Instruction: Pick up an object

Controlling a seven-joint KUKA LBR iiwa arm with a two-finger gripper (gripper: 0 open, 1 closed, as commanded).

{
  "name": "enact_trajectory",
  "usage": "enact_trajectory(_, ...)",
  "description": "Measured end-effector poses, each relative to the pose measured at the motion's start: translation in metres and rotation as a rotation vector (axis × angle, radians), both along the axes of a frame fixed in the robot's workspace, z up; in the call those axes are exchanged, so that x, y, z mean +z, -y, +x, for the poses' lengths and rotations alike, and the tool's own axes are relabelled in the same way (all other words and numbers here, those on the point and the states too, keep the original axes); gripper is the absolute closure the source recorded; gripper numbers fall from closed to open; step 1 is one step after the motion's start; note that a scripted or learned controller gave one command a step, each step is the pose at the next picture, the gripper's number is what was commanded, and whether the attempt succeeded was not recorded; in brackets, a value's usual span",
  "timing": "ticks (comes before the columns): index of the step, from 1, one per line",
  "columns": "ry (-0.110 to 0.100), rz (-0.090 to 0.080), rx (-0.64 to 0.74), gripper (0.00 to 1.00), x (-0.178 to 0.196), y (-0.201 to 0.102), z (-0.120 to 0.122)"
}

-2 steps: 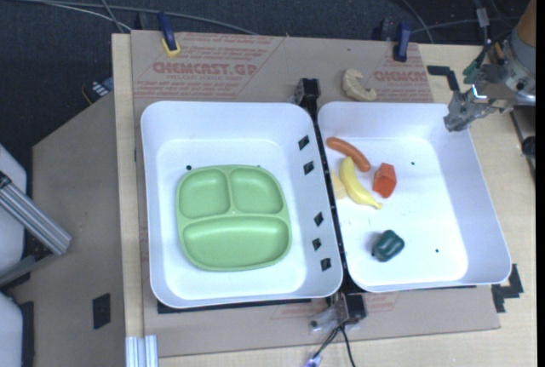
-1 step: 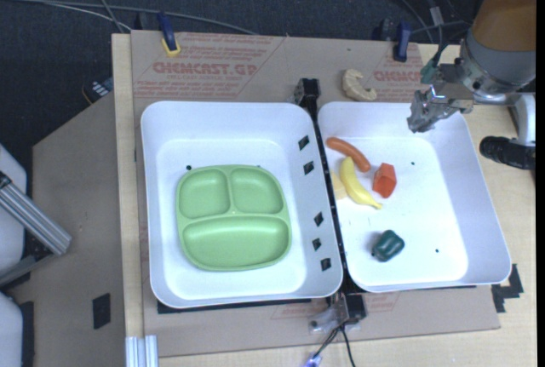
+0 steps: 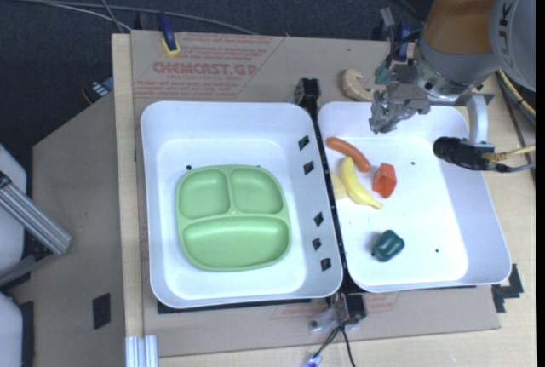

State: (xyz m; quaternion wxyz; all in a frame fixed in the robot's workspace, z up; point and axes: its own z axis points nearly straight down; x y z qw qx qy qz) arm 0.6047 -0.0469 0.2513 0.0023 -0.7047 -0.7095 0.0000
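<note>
— What are the fingers doing?
— I can't tell; my gripper [image 3: 387, 120] hangs over the right bin's [image 3: 443, 267] far edge, nothing visibly held.
— And the objects?
— Below it I see a sausage [image 3: 349, 154], banana [image 3: 358, 189], red piece [image 3: 385, 180] and green pepper [image 3: 387, 245]. A green tray [image 3: 232, 216] lies in the left bin [image 3: 162, 186].

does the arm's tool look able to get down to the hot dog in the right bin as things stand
Probably yes. The tool hovers over the right bin near its back edge, and the hot dog lies uncovered just beside it, with only the banana close by.
</note>
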Motion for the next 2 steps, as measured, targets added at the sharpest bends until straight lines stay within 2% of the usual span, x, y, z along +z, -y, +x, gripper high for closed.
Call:
enact_trajectory(1, 0.002, -0.001, -0.001, 1.0, 0.0, -0.057, 0.002)
enact_trajectory(2, 0.005, -0.002, 0.0, 1.0, 0.0, -0.114, 0.019)
